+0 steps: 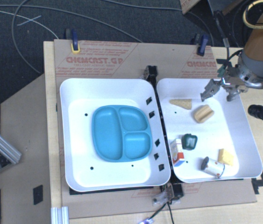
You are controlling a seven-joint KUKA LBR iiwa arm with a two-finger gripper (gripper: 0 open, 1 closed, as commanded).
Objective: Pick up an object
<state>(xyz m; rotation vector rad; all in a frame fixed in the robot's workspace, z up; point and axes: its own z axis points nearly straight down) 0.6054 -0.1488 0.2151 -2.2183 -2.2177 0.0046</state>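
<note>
Red "CHEMCAST GP" print, upside down, on board (99, 59) behind bins.

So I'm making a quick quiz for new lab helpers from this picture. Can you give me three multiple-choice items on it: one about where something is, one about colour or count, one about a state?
1. Where does the divided plate lie?
A. in the left bin
B. in the right bin
C. on the bare bench

2. What colour is that plate?
A. red
B. blue
C. yellow

3. How does the gripper stand to the things in the right bin?
A. it presses on the yellow block
B. it carries the wooden cylinder
C. it is over the bin's far part with nothing between its fingers

Answers:
1 A, the plate sits in the middle of the left bin.
2 B, it is plain light blue.
3 C, the wooden cylinder and yellow block lie apart from it on the bin floor.
</note>
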